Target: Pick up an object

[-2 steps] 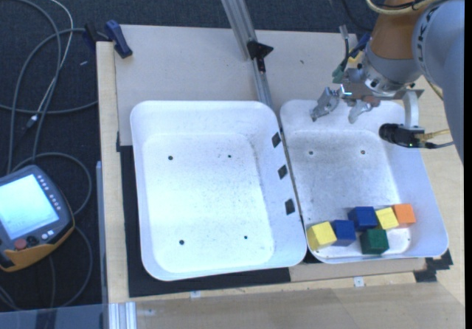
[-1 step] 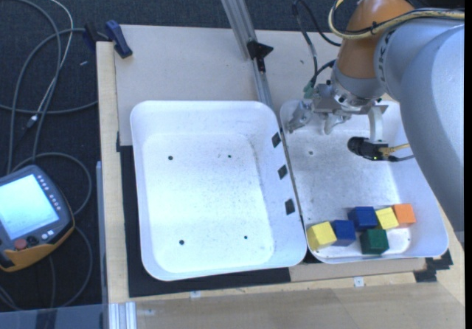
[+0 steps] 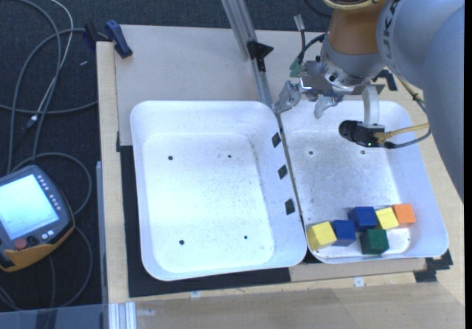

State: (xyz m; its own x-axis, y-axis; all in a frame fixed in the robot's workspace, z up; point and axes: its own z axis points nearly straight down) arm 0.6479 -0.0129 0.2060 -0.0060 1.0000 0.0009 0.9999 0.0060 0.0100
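Several small blocks lie clustered at the near end of the right bin (image 3: 432, 206): a yellow block (image 3: 321, 234), a blue block (image 3: 344, 231), a second blue block (image 3: 363, 217), a green block (image 3: 374, 240), another yellow block (image 3: 386, 217) and an orange block (image 3: 404, 213). My gripper (image 3: 305, 102) hangs over the far left corner of that bin, well away from the blocks. Its fingers (image 3: 287, 98) are spread open with nothing between them.
The left bin (image 3: 147, 136) adjoins the right one along a shared rim. A slanted metal post (image 3: 234, 14) rises just behind the gripper. A blue clamp (image 3: 118, 38) sits at the bench's far left corner. A teach pendant (image 3: 26, 217) and cables lie on the floor.
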